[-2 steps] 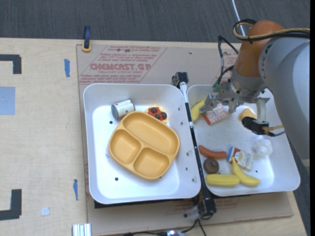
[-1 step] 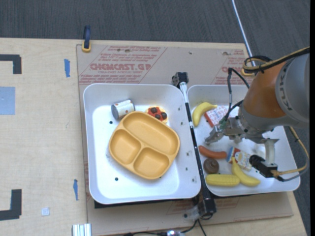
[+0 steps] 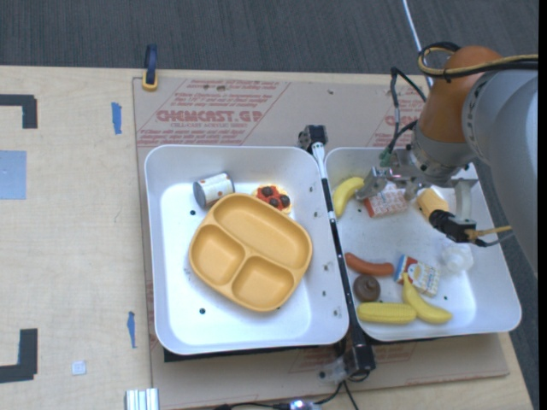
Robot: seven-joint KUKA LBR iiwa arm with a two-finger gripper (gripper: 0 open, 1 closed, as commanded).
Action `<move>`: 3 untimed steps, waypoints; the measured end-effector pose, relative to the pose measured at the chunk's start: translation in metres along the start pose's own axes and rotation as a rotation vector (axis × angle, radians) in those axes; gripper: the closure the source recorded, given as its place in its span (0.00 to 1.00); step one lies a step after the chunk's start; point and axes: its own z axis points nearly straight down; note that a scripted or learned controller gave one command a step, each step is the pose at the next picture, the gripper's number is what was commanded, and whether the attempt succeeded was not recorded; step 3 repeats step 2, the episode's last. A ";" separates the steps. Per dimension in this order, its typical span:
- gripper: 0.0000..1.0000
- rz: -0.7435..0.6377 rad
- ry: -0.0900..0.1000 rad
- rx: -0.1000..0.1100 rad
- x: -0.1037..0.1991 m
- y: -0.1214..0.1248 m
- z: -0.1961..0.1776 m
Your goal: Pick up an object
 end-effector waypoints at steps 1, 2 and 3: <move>1.00 -0.001 -0.002 -0.003 0.000 0.001 -0.011; 1.00 0.000 0.001 -0.005 0.032 -0.048 -0.100; 1.00 0.000 0.001 -0.005 0.032 -0.048 -0.100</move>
